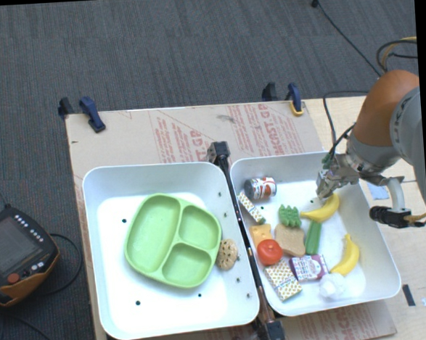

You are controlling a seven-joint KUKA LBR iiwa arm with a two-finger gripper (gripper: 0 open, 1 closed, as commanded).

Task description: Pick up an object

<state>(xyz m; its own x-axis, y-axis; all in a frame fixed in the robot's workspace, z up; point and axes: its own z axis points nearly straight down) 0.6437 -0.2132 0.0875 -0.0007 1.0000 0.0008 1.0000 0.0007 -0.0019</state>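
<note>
Two white bins on tabletop; pincer low in right bin, at banana tip; finger gap can't tell.

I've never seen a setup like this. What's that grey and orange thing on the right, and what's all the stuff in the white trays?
That is a robot arm, seen by one camera looking down at a slant. Its claw hangs over the right bin, just above a banana; I cannot see that it holds anything. That bin is full of toy food: a can, a tomato, a second banana, bread and small packets. The left bin holds a green divided plate and a cookie. The arm's job is to pick something up.
</note>
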